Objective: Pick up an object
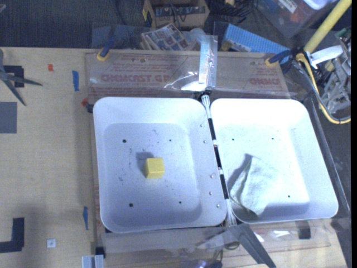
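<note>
Bench [44,166]: light wooden top, extending to the left of both bins.

Left bin [106,113]: shallow, white, with rounded corners. Its floor is scuffed with grey marks and has several small dark holes.

Right bin [268,113]: same type, set just beside the left bin. The two rims meet along a dark seam down the middle.

Clear plastic sheet [150,74]: lies flat behind both bins and bears red lettering. It is held at its far corners by a yellow clamp [104,53] on the left and a blue clamp [277,57] on the right.

Crumpled cloth [254,186]: white-grey, lying in the near left part of the right bin. Its lower edge reaches the bin's near wall.

Yellow pole [330,18]: runs at a slant across the far right corner, above a tangle of cables.

Yellow block [154,167]: small and cube-like. It sits on the floor of the left bin, a little left of centre, apart from every wall, with a short shadow behind it.

Blue tape strip [75,80]: stuck to the bench left of the plastic sheet.
</note>
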Controlling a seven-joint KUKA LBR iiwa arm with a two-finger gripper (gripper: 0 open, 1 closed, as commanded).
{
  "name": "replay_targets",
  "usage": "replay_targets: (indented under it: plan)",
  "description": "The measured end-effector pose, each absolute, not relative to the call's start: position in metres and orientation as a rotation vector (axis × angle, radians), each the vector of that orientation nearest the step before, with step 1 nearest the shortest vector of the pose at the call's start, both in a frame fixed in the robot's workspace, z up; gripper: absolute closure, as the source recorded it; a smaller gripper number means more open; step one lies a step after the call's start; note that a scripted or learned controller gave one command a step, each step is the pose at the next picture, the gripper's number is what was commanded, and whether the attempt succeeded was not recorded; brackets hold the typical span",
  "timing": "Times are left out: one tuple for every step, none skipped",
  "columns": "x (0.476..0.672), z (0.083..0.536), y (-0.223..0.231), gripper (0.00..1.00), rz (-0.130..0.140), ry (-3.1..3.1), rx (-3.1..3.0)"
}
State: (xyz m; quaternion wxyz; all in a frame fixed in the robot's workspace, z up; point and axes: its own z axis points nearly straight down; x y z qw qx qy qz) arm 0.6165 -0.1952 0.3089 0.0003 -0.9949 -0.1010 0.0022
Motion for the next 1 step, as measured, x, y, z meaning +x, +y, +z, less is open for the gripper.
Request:
replay_targets:
  plan:
    - [0.6375, 0.2605, -0.1816, 1.00, 0.013, -0.324, -3.121]
